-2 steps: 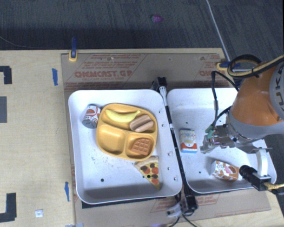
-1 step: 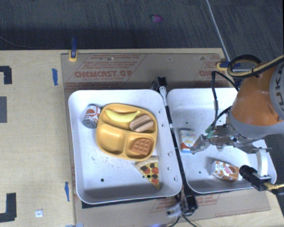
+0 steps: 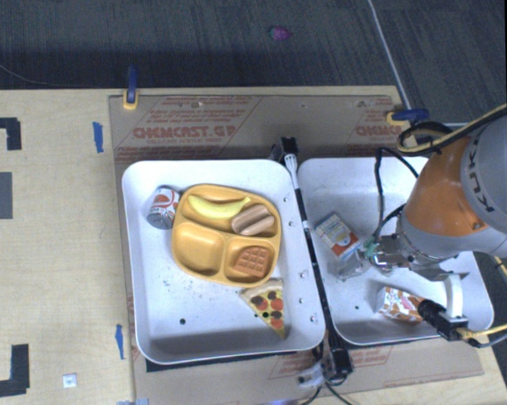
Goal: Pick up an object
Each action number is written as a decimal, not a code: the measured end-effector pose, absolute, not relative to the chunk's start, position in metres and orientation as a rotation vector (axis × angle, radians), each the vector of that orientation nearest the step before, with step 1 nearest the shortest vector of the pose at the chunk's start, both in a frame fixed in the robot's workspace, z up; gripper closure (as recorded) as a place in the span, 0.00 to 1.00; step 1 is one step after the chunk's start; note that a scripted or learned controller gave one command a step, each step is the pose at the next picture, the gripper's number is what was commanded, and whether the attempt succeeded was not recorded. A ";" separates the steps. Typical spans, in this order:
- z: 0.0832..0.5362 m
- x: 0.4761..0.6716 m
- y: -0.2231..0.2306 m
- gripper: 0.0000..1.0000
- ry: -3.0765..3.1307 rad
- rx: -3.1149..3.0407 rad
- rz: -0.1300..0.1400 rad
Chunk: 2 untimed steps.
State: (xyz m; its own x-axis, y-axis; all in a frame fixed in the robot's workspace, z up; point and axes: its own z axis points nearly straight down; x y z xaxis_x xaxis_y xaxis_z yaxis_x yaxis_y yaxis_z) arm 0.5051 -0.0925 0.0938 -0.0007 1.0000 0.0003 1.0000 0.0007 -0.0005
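Grey arm [image 3: 489, 160], orange band, black cables looped w/ yellow wire nr wrist.

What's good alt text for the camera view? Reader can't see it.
A grey and orange robot arm reaches from the right over the right white bin, which holds a small carton and a snack packet. The left bin holds a yellow divided tray of toy food, a can and a pizza slice.

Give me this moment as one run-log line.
arm: over right bin | gripper: low beside small carton, grasp unconfirmed | snack packet: in right bin | yellow food tray: in left bin
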 end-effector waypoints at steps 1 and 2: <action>0.090 0.485 -0.092 0.00 -2.237 -2.233 -0.018; 0.090 0.485 -0.094 0.00 -2.237 -2.230 -0.019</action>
State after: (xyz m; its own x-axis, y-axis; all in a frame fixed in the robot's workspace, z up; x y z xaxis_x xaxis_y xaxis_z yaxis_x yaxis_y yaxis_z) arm 0.4854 -0.0937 0.0898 -0.0032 1.0000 -0.0036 0.9998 0.0033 0.0207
